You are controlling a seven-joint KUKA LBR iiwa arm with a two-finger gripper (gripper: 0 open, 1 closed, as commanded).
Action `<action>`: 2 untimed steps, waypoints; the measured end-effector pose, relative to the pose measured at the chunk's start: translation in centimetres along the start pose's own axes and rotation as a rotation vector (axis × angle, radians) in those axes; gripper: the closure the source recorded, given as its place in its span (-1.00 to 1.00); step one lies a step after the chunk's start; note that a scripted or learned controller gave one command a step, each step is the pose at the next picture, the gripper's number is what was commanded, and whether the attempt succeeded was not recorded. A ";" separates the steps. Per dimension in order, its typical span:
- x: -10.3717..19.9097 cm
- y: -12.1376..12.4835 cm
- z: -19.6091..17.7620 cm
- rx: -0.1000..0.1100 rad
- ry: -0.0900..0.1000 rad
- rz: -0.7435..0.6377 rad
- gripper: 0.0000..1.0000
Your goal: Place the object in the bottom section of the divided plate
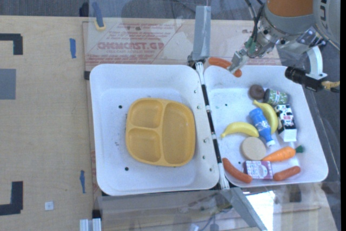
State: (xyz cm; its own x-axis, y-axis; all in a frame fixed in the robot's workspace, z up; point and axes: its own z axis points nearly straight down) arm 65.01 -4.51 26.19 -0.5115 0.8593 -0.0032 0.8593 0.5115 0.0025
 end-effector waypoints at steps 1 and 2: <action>9.1 2.9 2.2 0.002 0.003 0.095 1.00; 16.6 4.3 4.9 0.003 0.003 0.134 1.00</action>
State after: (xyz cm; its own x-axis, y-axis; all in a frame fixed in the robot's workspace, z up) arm 60.18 11.95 21.28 -0.3920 0.9200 0.0004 0.9200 0.3920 -0.0006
